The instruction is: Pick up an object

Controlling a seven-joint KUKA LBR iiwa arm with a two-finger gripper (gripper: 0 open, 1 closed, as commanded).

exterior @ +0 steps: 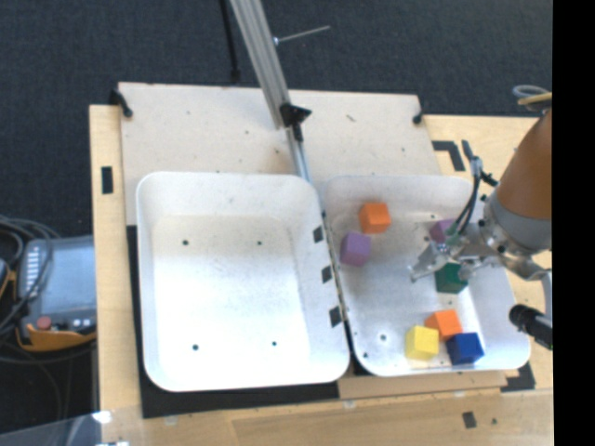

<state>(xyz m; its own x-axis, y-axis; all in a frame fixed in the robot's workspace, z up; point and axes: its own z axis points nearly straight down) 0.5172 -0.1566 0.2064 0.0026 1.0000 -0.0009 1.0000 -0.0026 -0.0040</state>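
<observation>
right bin [390, 356] holds six blocks, two orange.

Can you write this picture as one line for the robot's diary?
gripper over green block | right bin | grasp unconfirmed | orange block untouched

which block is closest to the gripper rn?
The dark green block, right at the gripper in the right bin. The purple block, both orange blocks, the yellow block and the blue block sit farther off.
</observation>
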